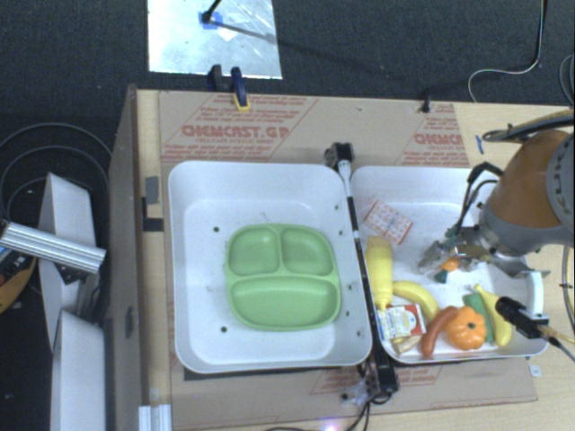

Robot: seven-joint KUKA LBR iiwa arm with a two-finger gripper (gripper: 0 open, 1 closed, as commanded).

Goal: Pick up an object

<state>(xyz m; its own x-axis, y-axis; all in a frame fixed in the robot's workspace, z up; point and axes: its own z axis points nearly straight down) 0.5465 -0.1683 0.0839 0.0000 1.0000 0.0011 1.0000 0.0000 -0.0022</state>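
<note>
My gripper (446,259) hangs low in the right bin (422,185), near its middle, reaching in from the right. Just below it lies a banana (417,294). A yellow bottle (379,269) lies along the bin's left wall. At the front of the bin sit an orange pumpkin-like toy (465,328), a red sausage (433,332), a small red and white box (402,319) and a green and yellow piece (490,312). A pale printed packet (388,221) lies at the back left. Nothing is seen between the gripper's tips.
The left bin (207,196) holds a green divided plate (283,275). A ridge (352,223) separates the two bins. The grey and orange arm (539,191) covers the right bin's right side.
</note>
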